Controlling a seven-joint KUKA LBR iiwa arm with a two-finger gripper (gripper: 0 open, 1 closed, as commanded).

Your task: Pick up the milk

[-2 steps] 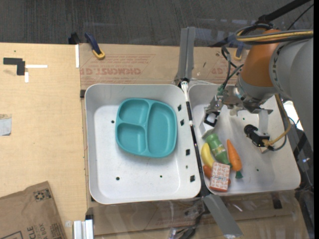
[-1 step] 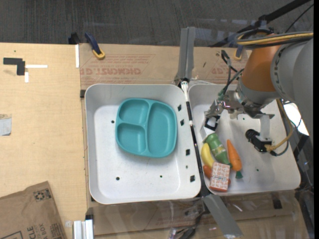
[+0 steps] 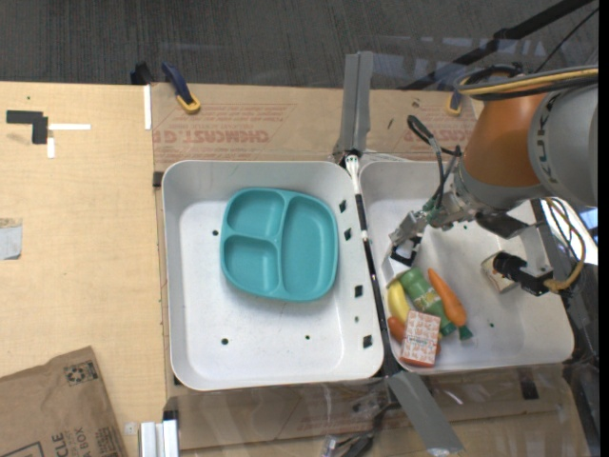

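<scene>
Red-and-white boxy milk carton (image 3: 422, 339) — metal fingers (image 3: 403, 246) apart, holding nothing — above it.

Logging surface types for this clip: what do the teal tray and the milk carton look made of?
Teal tray: probably moulded plastic, smooth with a soft sheen, three compartments formed in one piece. Milk carton: seemingly printed card or toy plastic, boxy with red-and-white graphics; too small to settle.

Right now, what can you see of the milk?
The milk is a small carton, red and pink with white print, looks like card or plastic. It lies at the front left of the right bin, tilted, its top end against the green and yellow toy food, a carrot just to its right.
</scene>
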